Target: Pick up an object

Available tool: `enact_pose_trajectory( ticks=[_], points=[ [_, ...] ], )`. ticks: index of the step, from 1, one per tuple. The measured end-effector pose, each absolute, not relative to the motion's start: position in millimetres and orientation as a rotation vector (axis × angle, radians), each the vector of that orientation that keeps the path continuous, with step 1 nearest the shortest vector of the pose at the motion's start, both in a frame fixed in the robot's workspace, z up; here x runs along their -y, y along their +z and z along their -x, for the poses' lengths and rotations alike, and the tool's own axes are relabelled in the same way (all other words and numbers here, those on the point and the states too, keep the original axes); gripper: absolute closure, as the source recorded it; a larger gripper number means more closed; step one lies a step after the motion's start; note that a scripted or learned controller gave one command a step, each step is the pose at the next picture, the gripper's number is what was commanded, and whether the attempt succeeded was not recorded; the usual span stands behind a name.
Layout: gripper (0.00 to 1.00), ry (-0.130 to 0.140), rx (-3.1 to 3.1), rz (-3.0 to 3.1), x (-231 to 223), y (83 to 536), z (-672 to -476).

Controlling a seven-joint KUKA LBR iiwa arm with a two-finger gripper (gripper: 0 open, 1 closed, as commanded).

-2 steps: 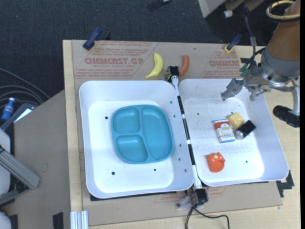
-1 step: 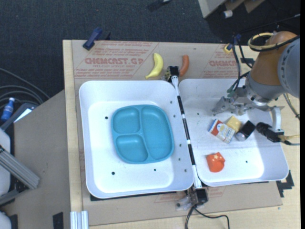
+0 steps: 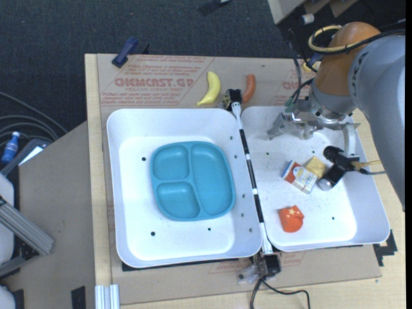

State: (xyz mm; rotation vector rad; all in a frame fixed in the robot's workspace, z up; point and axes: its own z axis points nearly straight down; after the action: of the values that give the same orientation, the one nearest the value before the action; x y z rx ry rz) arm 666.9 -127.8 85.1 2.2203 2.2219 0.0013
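Observation:
My gripper (image 3: 290, 131) hangs over the far part of the right bin (image 3: 370, 227), open, with nothing between its fingers. In front of it, apart from it, lie a small red and white box (image 3: 299, 176) and a tan block (image 3: 315, 166) touching each other near the bin's middle. A red-orange toy fruit (image 3: 291, 218) sits closer to the bin's front edge. The left bin (image 3: 129, 237) holds a blue divided plate (image 3: 192, 179).
Behind the bins, on the brown board, lie a yellow banana (image 3: 209, 89) and an orange-red chili-shaped thing (image 3: 248, 87). A blue object (image 3: 125, 52) rests at the board's far left corner. The grey arm (image 3: 380, 89) covers the right bin's far right side.

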Motion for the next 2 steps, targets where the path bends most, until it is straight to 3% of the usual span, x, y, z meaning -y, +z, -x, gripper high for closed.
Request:
enact_pose_trajectory(
  ticks=[1,2],
  points=[
    [0.0,-0.002,-2.225,-2.222,95,85,-653.4],
    [0.0,-0.002,-2.222,-2.224,103,84,-587.3]
  ],
)
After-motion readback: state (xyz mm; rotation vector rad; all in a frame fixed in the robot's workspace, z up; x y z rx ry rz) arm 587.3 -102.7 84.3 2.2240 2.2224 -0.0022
